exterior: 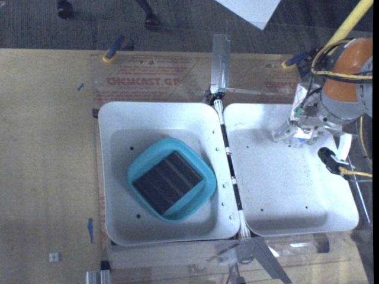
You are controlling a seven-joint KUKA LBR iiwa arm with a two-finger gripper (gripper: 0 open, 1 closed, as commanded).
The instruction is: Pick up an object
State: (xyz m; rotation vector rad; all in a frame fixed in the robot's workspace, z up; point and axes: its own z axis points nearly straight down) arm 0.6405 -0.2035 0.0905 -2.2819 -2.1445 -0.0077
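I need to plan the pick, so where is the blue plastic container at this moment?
The blue plastic container with a dark ridged inside lies in the left white bin, near its middle. The gripper is apart from it, over the right white bin.

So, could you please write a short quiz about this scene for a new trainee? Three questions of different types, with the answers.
1. True or false: the teal container lies in the left bin.
2. Multiple choice: the gripper is over
A. the left bin
B. the right bin
C. the wooden bench
3. Fill in: the dark ribbed insert sits inside the ____ container.

Key: 1 true. 2 B, near that bin's upper right corner. 3 teal.
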